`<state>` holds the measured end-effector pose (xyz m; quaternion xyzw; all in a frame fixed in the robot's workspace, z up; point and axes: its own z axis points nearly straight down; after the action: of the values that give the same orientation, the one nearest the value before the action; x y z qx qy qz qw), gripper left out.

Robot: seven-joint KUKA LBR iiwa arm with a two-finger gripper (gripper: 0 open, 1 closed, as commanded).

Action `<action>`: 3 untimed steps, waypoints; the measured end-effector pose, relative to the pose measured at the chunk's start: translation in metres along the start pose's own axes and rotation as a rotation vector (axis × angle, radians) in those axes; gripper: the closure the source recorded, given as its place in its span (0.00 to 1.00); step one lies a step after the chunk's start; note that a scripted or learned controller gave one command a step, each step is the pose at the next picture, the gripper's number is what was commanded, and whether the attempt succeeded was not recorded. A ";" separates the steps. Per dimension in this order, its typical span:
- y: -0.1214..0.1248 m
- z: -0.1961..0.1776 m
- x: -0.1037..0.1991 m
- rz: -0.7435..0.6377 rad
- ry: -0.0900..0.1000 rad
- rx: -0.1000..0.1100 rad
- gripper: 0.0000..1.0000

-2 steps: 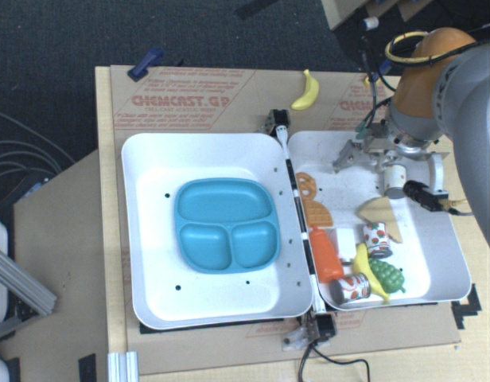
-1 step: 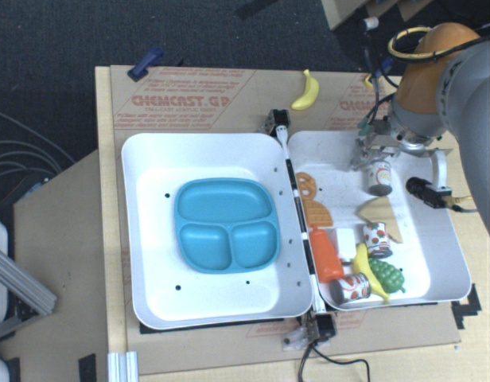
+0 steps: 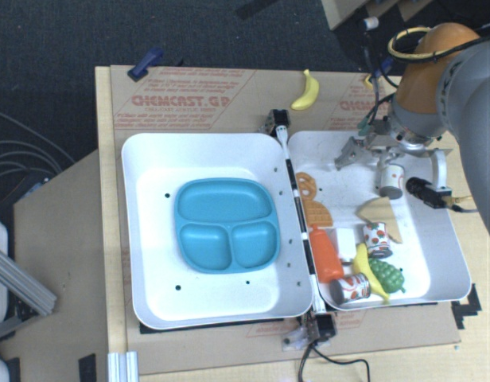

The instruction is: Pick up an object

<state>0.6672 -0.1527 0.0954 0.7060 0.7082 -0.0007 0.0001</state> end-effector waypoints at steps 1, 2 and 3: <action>-0.001 0.011 -0.014 0.003 0.001 -0.001 0.00; -0.001 0.010 -0.026 0.003 -0.001 -0.003 0.00; -0.001 0.010 -0.037 0.003 -0.001 -0.003 0.00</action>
<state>0.6667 -0.1896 0.0850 0.7069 0.7073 0.0000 0.0015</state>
